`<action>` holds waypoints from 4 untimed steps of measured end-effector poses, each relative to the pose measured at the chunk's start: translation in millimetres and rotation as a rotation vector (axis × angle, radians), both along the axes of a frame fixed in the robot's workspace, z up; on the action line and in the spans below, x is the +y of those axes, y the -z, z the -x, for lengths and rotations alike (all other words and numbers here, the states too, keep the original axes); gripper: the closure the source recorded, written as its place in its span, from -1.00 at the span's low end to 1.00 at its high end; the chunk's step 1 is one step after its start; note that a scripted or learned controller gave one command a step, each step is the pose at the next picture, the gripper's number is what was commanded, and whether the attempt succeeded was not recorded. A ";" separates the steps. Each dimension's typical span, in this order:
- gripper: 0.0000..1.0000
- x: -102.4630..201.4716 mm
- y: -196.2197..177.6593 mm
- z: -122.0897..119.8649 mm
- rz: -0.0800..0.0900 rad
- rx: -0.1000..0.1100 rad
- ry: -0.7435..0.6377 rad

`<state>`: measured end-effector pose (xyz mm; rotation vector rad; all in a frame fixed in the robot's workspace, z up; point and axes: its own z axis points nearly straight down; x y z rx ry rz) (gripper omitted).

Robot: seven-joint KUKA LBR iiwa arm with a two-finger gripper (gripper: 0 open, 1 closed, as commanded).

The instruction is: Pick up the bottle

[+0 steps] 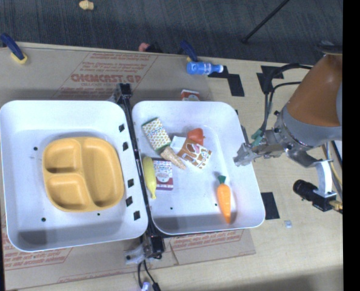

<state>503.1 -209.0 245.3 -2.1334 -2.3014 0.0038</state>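
Bench: right bin (243,126) holds bottle (196,149), carrot (224,200).

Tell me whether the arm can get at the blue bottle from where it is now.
Probably yes. The blue bottle lies on its side on open bench behind the right bin, with nothing over it; the gripper sits at that bin's right rim.

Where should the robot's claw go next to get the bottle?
Probably toward the far edge of the bench. The gripper sits at the right bin's right rim, but the blue bottle lies outside both bins, beyond the right bin's far rim. The carrot and the packets nearby aren't what it wants.
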 end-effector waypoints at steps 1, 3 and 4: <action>1.00 -1.8 -12.0 26.6 -0.002 -0.001 -0.218; 1.00 -1.5 10.6 26.9 -0.005 0.001 -0.515; 1.00 -1.6 16.8 26.9 -0.006 0.001 -0.727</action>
